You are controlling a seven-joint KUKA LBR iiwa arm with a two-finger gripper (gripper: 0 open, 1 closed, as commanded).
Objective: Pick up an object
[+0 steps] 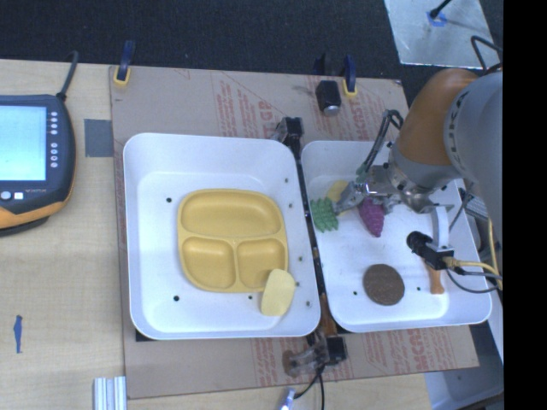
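arm (453, 118) cropped right, gripper (357, 193) fingertips unclear

The light is bright and even, coming from above. The two white bins (137, 229) almost glare, with soft grey shadows along their inner walls. The arm (444, 135) looks slightly blurred. The dark floor at the top shows no detail.

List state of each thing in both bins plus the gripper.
Yellow divided plate: flat in left bin.
Pale yellow piece: resting on plate's corner.
Green toy: right bin, by left wall.
Purple toy: right bin, below gripper.
Brown disc: flat, right bin.
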